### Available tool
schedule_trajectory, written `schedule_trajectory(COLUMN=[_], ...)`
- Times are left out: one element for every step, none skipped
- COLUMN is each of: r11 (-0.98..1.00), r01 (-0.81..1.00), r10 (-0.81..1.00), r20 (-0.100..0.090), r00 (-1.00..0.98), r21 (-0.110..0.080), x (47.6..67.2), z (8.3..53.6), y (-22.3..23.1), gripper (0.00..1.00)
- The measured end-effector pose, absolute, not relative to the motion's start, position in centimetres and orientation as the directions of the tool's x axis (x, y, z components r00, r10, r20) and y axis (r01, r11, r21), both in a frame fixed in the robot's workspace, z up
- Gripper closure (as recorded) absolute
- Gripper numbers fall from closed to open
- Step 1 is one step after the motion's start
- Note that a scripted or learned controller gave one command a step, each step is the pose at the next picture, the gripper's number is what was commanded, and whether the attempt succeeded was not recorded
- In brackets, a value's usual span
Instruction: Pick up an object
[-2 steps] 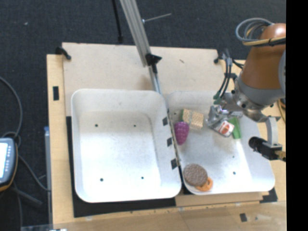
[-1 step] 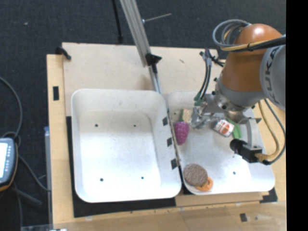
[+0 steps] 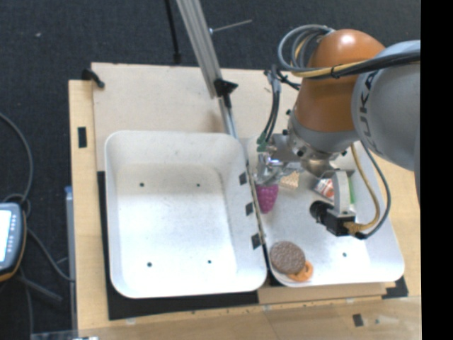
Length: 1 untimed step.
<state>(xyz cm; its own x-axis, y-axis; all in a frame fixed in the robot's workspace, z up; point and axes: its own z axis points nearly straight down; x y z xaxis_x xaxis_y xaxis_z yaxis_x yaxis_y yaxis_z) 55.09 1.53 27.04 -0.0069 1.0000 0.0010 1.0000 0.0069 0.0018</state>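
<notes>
**Robot arm reaches into right-hand bin, pink object beneath its tool**

Nearest the camera, a brown, speckled disc sits on an orange piece at the front edge of the right bin, well below the tool and likely out of its present reach. Further in, a black part of the arm's rig with its looping cables hangs over the bin floor to the tool's right. The pink object lies just under the tool, hard against the wall dividing the two bins, a spot that leaves little room on that side for a clean grasp. Whether the tool is spread or closed cannot be told from this angle, and nothing is seen held in it. A tan block and a red-and-white item rest just right of the tool, partly under the wrist. The left bin lies to the tool's left. Beyond, the orange-banded arm looms over the table, beside a slanting aluminium post.
</notes>
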Motion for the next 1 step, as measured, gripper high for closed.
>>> schedule_trajectory(r11=[0.007], r01=[1.000], r10=[1.000], r20=[0.001], r00=[-0.007], r21=[-0.001], x=[54.83], z=[26.34], y=[6.94], gripper=[1.00])
